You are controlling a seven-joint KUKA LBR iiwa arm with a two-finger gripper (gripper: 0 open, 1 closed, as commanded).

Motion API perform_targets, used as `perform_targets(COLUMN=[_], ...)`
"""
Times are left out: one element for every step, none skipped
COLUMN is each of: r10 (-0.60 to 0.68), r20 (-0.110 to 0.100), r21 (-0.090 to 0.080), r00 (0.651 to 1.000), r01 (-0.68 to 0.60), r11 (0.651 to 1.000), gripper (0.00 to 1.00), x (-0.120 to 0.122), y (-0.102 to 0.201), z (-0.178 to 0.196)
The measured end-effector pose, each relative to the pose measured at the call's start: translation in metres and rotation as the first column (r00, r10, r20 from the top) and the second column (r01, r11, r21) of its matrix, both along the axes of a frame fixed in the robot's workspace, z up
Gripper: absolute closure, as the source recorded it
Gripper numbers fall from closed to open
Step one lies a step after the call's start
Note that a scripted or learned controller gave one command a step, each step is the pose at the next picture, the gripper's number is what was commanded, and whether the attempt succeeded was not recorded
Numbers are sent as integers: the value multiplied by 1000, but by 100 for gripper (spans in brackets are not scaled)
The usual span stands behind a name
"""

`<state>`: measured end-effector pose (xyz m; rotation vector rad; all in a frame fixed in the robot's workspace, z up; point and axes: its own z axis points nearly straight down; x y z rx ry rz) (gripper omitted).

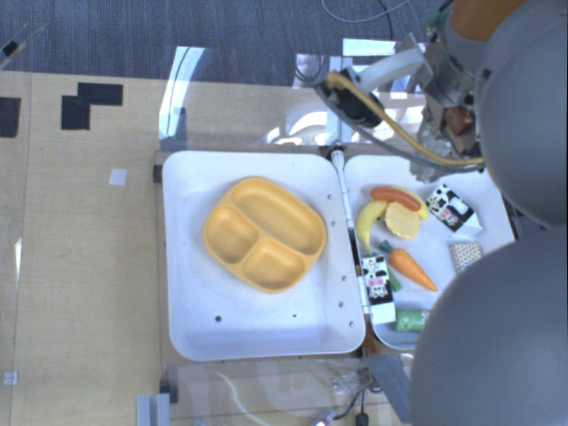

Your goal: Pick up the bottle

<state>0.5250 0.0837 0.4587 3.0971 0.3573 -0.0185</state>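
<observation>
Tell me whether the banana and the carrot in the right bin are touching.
Apart. The camera view shows bare white bin floor between the banana's lower end and the carrot's leafy end.

My arm point(515, 105): grey, orange band at top, entering from the right, bulky links in foreground. My gripper point(448, 118): high at upper right, cabled.

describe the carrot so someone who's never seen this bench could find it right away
Start at the right bin, the one crowded with toy food, not the left bin holding the yellow divided plate. The carrot lies near its middle, just below the banana and beside a cow-print carton. It is the only tapered orange piece with a green stub.
</observation>
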Motion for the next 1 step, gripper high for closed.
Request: perform_targets(r10=[-25], r20=[7], r21=[20], r00=[1000], r01=[24], r11=[1000], gripper=[100], x=[77], y=[64], z=[-27])
